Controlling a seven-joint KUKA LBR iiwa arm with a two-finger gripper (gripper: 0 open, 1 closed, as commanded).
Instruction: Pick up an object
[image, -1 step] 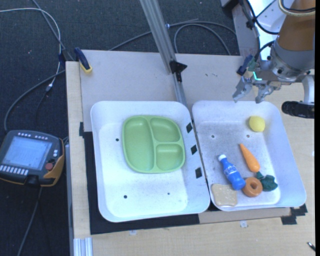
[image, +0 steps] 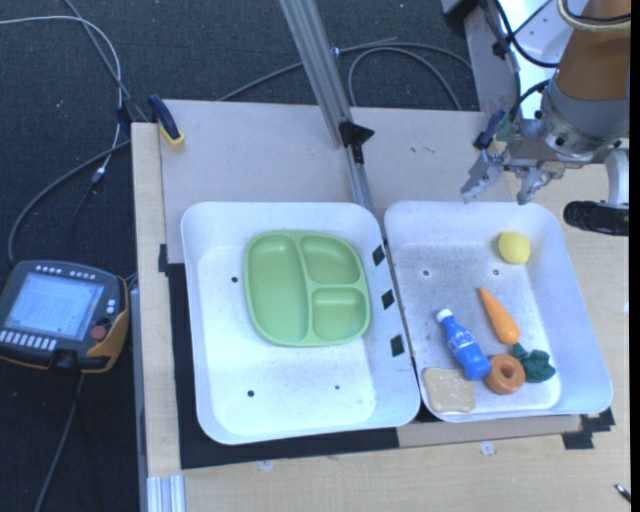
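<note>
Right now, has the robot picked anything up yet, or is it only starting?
Only starting. The two-finger gripper hangs open above the right white bin's far rim with nothing between its fingers. The yellow ball, orange carrot and blue bottle lie untouched there.

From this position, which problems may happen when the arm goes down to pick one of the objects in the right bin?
1. The blue bottle, orange ring, green toy and beige piece lie crowded at the near end of the right bin; fingers may push a neighbour instead of closing around one thing.
2. The yellow ball is round and could roll away when touched.
3. The gripper hovers over the bin's far rim, so a straight descent might strike it.
</note>
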